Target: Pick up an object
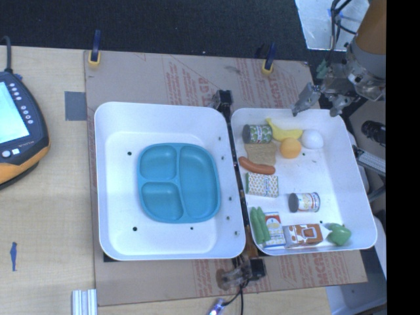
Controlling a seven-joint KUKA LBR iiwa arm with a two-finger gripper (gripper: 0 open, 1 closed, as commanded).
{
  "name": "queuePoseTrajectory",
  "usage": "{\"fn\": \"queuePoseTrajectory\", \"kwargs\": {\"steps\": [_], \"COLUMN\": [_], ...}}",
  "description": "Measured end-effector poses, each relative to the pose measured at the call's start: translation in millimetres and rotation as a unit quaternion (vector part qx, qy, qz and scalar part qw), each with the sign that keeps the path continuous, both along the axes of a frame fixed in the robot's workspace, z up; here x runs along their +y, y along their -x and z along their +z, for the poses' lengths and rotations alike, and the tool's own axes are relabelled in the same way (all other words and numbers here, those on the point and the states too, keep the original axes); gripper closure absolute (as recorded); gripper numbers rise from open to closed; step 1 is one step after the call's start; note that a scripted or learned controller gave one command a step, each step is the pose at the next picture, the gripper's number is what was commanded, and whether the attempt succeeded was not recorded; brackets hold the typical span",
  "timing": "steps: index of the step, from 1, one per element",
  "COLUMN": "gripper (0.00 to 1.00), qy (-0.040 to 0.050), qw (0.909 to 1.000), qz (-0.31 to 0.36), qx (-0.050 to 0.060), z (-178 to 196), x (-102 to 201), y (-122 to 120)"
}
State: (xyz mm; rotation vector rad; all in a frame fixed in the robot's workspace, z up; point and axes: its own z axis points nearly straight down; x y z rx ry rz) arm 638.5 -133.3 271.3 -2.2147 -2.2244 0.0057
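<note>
hand: open, empty, above right bin's far rim
nearest it: egg, orange, banana
desk: pale wood

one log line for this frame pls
phase: pre-grasp | end effector: open, above far edge of right bin, holding nothing | nearest items: banana, white egg | left bin: blue divided plate

Right bin crowded at left, bare along right side
</note>
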Motion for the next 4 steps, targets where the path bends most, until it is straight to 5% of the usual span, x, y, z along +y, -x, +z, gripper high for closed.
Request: {"fn": "queuePoseTrajectory", "kwargs": {"steps": [1, 2, 3, 4], "gripper": [0.0, 0.0, 0.0, 0.0], "qy": [0.0006, 0.0006, 0.0007, 0.0016], "qw": [1.0, 1.0, 1.0, 1.0], "qz": [0.0, 0.0, 0.001, 0.0], "qx": [0.001, -0.001, -0.002, -0.002], "z": [-126, -178, -178, -178], "x": [-45, -30, 15, 27], "y": [-12, 3, -18, 22]}}
